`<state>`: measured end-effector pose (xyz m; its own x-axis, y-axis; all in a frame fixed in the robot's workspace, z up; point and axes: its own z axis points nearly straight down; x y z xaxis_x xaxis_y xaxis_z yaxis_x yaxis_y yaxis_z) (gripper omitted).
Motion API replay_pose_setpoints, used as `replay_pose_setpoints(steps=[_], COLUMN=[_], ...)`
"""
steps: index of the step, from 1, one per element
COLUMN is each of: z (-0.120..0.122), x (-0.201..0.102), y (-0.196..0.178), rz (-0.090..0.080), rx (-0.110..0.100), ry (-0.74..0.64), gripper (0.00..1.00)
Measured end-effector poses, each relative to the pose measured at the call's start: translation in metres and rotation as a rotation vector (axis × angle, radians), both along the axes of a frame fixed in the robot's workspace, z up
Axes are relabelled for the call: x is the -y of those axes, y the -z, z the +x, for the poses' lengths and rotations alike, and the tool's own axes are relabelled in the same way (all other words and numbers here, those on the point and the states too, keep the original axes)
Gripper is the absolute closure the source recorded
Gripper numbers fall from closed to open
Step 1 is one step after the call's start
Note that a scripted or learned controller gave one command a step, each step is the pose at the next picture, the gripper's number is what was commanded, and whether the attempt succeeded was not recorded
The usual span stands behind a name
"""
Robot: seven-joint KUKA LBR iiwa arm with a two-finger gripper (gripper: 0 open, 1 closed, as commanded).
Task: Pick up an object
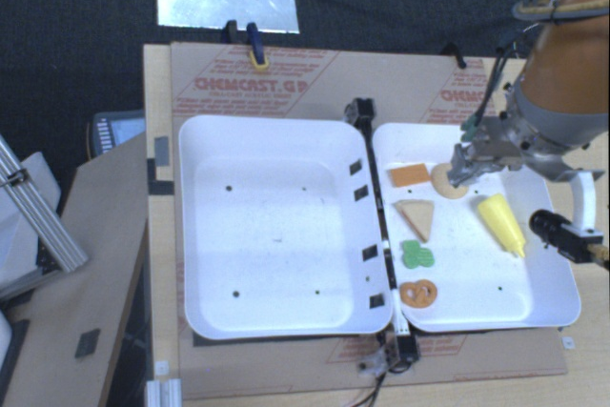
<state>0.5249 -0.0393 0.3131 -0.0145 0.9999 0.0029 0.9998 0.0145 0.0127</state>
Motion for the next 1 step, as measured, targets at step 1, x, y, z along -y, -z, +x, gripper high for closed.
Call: replay_pose_setpoints(steps=[1], z=[-0.0271], x=[-0.0708], y=[-0.0731], rz=[0.001], rx=[-0.002], ry=[0.001], gripper=[1.0])
